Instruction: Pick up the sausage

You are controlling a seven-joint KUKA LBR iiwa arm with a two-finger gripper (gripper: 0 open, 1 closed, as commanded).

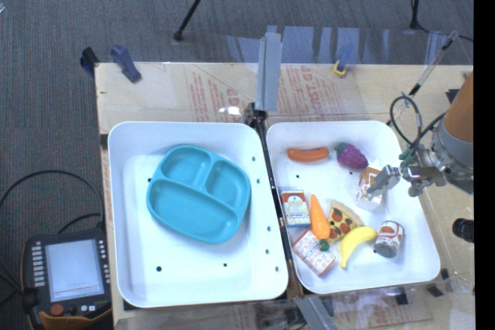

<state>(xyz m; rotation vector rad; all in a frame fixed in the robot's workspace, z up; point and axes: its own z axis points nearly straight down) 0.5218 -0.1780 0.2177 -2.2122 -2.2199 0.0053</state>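
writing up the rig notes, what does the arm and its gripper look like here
The arm enters from the view's right edge: a grey metal wrist section with an orange band above it. Thin black cables loop beside the wrist. The gripper is a small silvery metal assembly with two short fingers and dark fittings. No markings are legible on it.

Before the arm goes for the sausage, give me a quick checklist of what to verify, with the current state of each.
1. Sausage in view, in the right bin: ok.
2. Nothing lying on it: ok.
3. Grapes beside it but apart: ok.
4. Gripper above the sausage: not ok, it sits over a small packet nearer the arm.
5. Gripper free of load: cannot tell.
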